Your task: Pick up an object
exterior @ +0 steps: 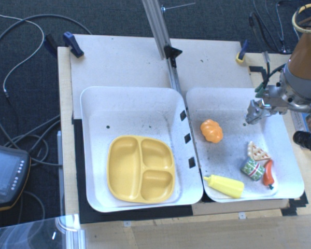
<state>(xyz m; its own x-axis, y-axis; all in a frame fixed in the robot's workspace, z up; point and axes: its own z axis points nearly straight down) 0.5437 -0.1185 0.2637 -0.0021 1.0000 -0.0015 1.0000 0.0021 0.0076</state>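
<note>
The likeliest thing to be picked, an orange pumpkin-shaped toy [212,131], sits alone toward the left middle of the right-hand bin [225,100], well apart from everything else. To its right, near the bin's far right wall, the gripper [253,113] hangs over bare bin floor with nothing between its fingers; from here I cannot tell whether they are spread or pressed together. Nearer in the same bin, a waffle-patterned piece [257,152], a green and white toy [252,169] and a red and orange one [269,173] lie bunched, touching or nearly so. A yellow bottle-like toy [225,185] lies on its side at the near edge. The left-hand bin [129,105] holds a yellow divided plate [141,168].
</note>
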